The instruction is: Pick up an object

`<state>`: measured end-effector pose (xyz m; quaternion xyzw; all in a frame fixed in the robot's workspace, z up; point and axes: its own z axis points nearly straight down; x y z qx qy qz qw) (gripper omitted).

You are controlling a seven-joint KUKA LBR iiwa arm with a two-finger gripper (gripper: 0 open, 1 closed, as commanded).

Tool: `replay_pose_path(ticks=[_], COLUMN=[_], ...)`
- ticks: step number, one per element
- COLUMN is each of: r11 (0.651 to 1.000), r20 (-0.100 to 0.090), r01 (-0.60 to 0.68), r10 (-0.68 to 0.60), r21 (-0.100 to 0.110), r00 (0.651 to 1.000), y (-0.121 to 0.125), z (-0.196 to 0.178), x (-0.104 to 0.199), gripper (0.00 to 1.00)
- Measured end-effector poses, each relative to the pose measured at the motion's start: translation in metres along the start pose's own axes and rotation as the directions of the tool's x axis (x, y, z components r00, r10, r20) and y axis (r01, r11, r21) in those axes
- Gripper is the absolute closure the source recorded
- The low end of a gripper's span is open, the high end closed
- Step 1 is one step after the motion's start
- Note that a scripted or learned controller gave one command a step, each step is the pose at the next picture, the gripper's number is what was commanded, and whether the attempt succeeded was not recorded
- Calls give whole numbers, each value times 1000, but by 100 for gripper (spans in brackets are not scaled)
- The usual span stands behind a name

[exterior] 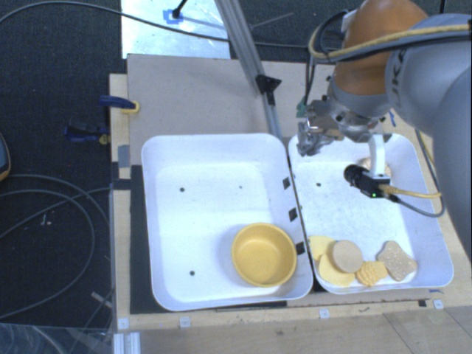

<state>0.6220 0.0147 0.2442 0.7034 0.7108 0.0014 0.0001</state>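
A: Where is the arm [413,57] right now?

B: It reaches in from the right, with the end effector [310,142] hanging over the far left corner of the right bin [431,220], close to the divide between the two bins.

A: Is it open or closed?

B: I cannot tell; the tips are small and blurred against the white floor, and nothing shows between them.

A: And the things to pick?

B: They sit along the near edge of the right bin, well apart from the end effector: a yellow flat piece [328,265] (partly under the others), a round tan disc [346,256] resting on it, a ridged orange-yellow piece [371,273] just beside that, and a tan bread-like piece [397,261] further right. A pale object [366,164] is half hidden behind the black unit [363,178] mounted by the wrist.

A: What about the left bin [214,183]?

B: It holds a yellow bowl [264,254], upright, near its front right corner. Both bins rest on the tabletop [192,94]
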Motion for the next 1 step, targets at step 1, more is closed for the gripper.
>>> replay_pose_path(ticks=[1], r11=[1000], r20=[-1], r01=[0], r10=[0], r21=[0], r00=[1000], y=[10], z=[0], x=[53], gripper=[100])
